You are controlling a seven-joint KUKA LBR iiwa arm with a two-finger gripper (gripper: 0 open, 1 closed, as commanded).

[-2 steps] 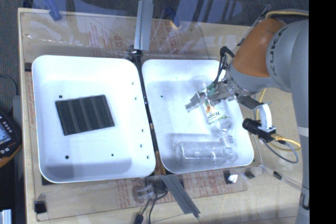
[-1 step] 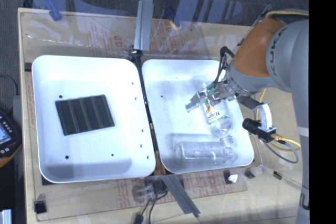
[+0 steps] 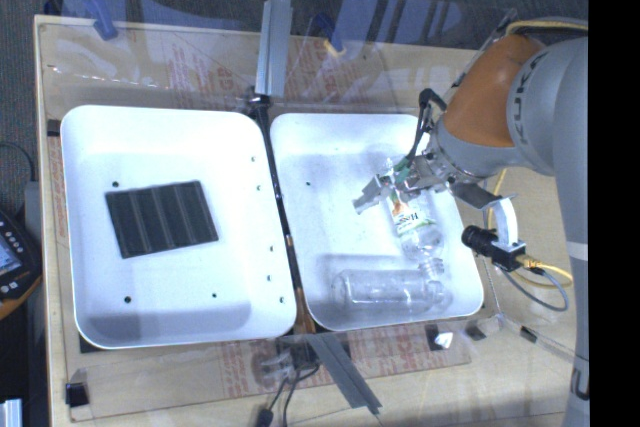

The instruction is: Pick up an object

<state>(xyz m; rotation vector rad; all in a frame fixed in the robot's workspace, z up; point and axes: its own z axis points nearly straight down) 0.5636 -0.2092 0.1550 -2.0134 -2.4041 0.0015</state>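
**Over the Right Bin, an Arm Lowered to the Bottles**

Across the counter [image 3: 150, 65] lay two white bins side by side, so that things could be taken from one and dropped in the other. The arm [image 3: 520, 105] reached in from the right and bent down over the right bin [image 3: 310, 165], which put its wrist above the only loose objects worth taking. The left bin [image 3: 90, 155] carried just a dark ribbed mat [image 3: 160, 218], flat near its middle and well apart from the arm.

Two clear plastic bottles sat in the right bin's near right part. The larger bottle [image 3: 385, 290] lay on its side along the front wall, probably rolled there. The smaller bottle [image 3: 412, 225], labelled, lay slanting just above it, its lower end near the larger one.

The gripper [image 3: 385, 187] hung at the smaller bottle's upper end, which looked like its target. Whether the fingers were open or closed, I could not tell; the metal parts blurred against the clear plastic, and nothing showed plainly between them.
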